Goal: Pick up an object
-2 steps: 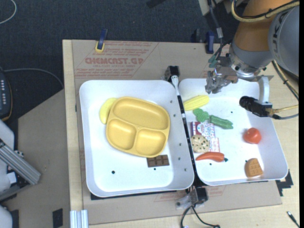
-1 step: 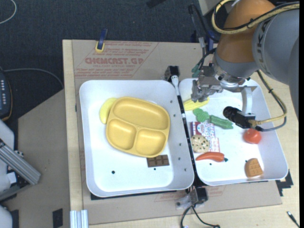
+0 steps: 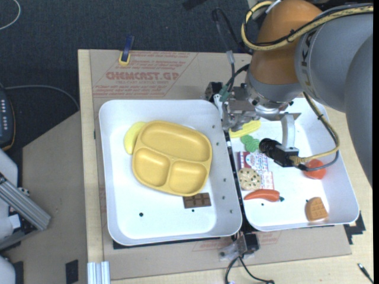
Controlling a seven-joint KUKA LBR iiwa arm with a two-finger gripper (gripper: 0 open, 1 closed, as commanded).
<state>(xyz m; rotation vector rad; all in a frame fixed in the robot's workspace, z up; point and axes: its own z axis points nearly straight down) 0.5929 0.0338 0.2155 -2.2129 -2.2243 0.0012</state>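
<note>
My gripper (image 3: 235,118) hangs low over the near-left corner of the right bin (image 3: 340,185), below the orange band of the arm. Just under and right of it lies a small yellow toy (image 3: 247,127), with a green toy (image 3: 251,142) beside that. I cannot tell whether the gripper touches the yellow toy. Further along the same bin lie a cookie card (image 3: 251,170), a red chili pepper (image 3: 262,195), a red-orange round toy (image 3: 317,170) and a brown bread piece (image 3: 317,208).
The left bin (image 3: 109,158) holds a yellow divided tray (image 3: 172,158), a yellow piece (image 3: 131,136) poking out from under it, and a brown chocolate bar (image 3: 197,201). A black cable plug (image 3: 277,151) hangs over the right bin. The wall between the bins runs just left of the gripper.
</note>
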